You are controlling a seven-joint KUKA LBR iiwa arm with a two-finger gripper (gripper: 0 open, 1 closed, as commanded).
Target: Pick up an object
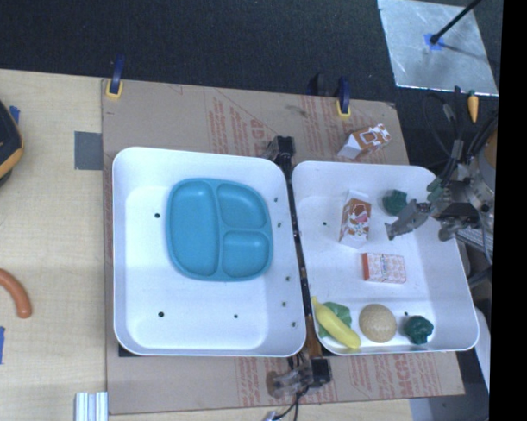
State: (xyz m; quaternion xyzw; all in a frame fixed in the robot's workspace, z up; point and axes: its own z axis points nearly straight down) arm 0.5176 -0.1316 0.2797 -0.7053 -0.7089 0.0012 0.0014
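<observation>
Camera view shows the gripper (pixel 399 226) over the right bin (pixel 447 255), beside a dark green toy (pixel 394 200), with nothing held, its opening impossible to tell, so picking an object has yet to begin.

Blue tray (pixel 218 228), yellow banana (pixel 338 325) (white bins (pixel 133 244)), orange sausage (pixel 11 291).

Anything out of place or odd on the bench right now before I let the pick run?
Two things lie outside the bins: a small carton on the cardboard just beyond the right bin, and a sausage on the bare bench far left. The rest of the items sit inside the right bin, and the blue divided plate lies flat in the left bin.
</observation>
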